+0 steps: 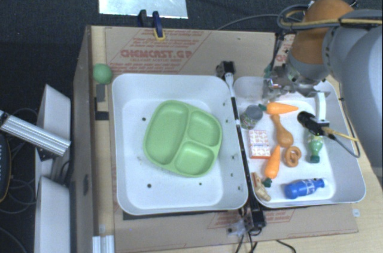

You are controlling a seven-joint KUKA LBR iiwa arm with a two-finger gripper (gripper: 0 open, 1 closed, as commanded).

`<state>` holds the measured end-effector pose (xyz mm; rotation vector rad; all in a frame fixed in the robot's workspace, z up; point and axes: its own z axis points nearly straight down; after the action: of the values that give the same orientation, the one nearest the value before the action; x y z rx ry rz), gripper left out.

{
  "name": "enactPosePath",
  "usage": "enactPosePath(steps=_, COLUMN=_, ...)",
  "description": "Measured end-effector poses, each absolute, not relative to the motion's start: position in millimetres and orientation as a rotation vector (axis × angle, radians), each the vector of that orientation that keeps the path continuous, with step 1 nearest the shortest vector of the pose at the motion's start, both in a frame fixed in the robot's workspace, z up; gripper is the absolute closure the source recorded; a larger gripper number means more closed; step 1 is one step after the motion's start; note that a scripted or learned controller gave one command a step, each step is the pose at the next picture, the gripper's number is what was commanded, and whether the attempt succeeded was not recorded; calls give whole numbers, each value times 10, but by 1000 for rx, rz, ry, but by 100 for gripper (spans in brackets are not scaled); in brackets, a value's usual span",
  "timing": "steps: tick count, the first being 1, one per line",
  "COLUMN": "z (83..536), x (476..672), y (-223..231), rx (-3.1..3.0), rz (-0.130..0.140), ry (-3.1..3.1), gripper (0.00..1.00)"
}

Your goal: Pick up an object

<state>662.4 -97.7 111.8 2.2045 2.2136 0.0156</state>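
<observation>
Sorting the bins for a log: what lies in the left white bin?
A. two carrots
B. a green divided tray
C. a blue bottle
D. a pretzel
B: the green divided tray lies alone in the left bin, while the blue bottle, carrots and pretzel sit in the right bin.

We read red lettering, "CHEMCAST GP", printed on the brown protective sheet (157, 53) covering the table behind the bins; the finer red print around it was too small for us to read
</observation>
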Motion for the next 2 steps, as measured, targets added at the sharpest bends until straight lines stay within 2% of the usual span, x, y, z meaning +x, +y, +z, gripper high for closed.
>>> enactPosePath(steps=1, z=1115, x=6622, y=-977, rx=2205, rz=15, ry=2214, gripper=0)
enactPosePath(steps=2, z=939, x=6740, y=-1119, rx=2210, rz=16, ry=2215, gripper=0)
